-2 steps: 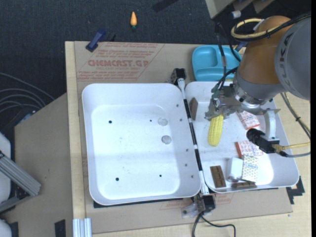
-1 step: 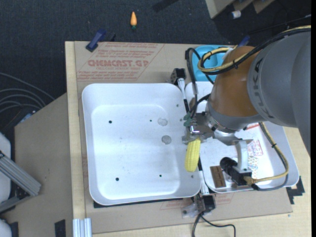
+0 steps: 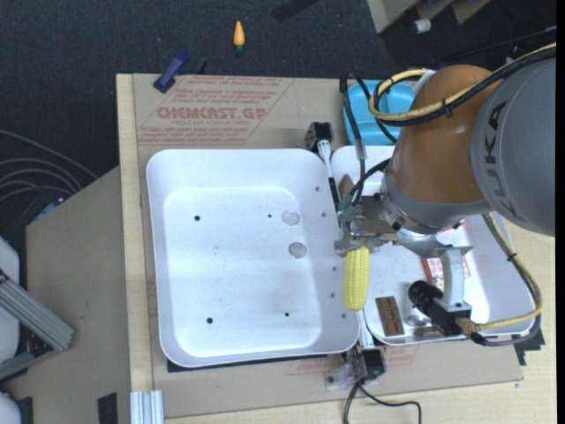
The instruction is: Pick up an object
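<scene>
small brown block (image 3: 387, 314) in right bin (image 3: 494, 285), just right of left bin (image 3: 177, 201) near corner. yellow corn cob (image 3: 355, 278) over left bin's right rim, top end pinched by gripper (image 3: 357, 244). two grey discs (image 3: 297, 251) inside left bin.

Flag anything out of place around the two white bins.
A small orange carrot-shaped piece lies on the dark floor beyond the bench. A yellow corn cob sits along the rims where the left white bin and right white bin meet, just under the gripper.
</scene>
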You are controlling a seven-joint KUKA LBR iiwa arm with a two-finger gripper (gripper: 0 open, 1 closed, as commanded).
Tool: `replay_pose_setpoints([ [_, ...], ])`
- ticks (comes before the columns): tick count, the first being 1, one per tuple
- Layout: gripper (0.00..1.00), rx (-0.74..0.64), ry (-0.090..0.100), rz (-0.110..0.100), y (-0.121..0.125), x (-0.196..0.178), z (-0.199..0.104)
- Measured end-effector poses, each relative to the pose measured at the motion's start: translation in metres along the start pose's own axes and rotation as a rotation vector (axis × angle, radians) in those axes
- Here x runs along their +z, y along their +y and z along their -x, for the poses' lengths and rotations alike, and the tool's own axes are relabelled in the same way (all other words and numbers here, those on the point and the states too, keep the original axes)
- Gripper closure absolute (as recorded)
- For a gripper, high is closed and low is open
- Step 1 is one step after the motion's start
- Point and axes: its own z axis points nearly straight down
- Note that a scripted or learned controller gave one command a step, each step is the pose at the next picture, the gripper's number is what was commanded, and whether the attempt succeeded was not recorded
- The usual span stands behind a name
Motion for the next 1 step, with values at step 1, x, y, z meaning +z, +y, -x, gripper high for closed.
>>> replay_pose_setpoints([
  [1,1.0,0.001,-0.001,0.002,0.0286,-0.0159,0.041],
])
